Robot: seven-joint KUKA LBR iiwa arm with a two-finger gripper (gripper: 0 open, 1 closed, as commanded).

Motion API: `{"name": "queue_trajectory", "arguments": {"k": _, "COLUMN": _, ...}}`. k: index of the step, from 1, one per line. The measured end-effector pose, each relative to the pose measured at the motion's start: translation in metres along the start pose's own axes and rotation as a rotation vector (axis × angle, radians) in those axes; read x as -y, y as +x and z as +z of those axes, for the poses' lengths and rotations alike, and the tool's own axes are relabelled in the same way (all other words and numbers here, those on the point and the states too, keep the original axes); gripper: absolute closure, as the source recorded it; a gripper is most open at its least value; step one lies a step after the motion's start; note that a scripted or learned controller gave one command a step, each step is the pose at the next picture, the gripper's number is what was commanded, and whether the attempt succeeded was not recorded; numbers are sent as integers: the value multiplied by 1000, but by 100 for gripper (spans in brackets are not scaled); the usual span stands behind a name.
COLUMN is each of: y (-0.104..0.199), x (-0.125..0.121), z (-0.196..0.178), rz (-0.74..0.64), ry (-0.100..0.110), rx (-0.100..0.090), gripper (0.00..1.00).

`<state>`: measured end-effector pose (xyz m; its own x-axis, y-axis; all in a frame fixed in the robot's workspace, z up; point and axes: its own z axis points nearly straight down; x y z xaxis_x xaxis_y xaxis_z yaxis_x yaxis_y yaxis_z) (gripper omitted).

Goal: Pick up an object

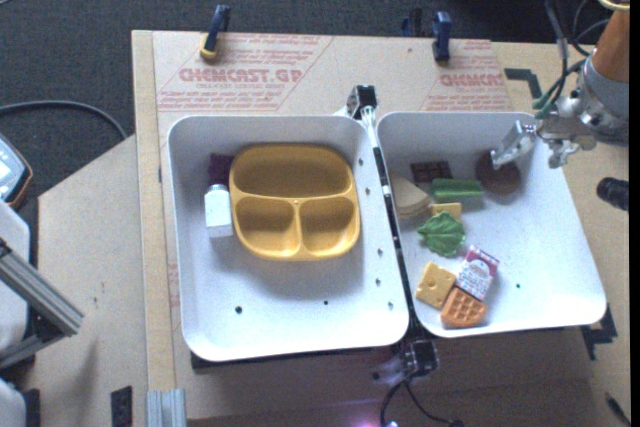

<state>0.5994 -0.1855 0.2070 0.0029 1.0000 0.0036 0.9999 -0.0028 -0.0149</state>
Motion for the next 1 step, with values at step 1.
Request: {"name": "queue_trajectory", "arguments": {"k": 1, "y": 0, "x": -3, "z": -8, "rz": -3, "ry": -14, "rx": 3, "gripper": 0}}
